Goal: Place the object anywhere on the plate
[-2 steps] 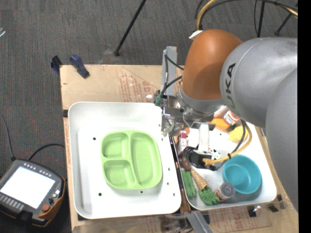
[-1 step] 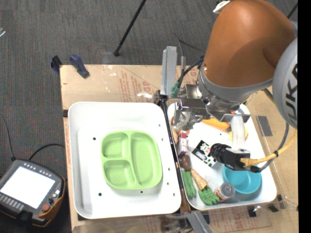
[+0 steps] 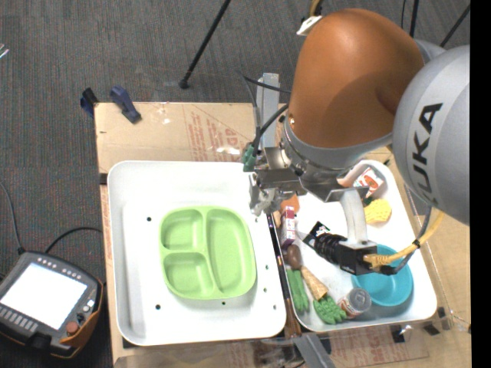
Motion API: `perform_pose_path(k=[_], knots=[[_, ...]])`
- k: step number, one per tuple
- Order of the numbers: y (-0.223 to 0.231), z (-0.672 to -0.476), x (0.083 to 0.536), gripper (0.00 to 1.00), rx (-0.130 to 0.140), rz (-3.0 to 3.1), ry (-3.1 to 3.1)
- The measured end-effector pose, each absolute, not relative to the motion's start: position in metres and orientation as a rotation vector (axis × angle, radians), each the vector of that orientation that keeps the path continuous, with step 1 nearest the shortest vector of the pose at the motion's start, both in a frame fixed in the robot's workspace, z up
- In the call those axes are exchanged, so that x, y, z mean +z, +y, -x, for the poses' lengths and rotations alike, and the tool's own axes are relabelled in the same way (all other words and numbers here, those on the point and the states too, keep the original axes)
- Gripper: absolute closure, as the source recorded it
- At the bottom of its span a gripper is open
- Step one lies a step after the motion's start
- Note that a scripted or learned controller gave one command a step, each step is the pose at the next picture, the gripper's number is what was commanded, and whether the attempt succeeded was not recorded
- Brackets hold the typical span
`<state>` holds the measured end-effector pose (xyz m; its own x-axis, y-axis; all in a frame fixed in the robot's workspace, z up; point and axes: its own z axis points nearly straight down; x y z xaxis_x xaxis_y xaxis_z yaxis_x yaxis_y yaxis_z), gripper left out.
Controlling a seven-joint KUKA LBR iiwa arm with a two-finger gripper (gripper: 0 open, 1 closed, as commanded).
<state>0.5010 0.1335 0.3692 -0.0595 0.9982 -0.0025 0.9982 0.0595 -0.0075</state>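
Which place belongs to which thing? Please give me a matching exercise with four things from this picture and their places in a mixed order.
Things:
1. green divided plate
2. blue bowl
3. handheld control pendant
4. blue clamp

Places:
A. on the cardboard behind the bins
B. near corner of the right bin
C. on the floor, left of the bench
D. in the left bin

Pairs: 1-D, 2-B, 3-C, 4-A

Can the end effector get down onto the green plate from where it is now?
Probably yes. The end effector hangs over the seam between the bins, just right of the green plate. The plate lies flat in the left bin with nothing on it or standing between them.
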Motion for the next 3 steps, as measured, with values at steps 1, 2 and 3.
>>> perform_pose_path(k=[1,2,3], knots=[[0.134,-0.485,0.417,1.0,0.001,2.01,-2.415],[0.156,-0.477,0.408,1.0,0.008,1.952,-2.458],[0.144,-0.476,0.47,1.0,0.001,1.688,-2.65]])
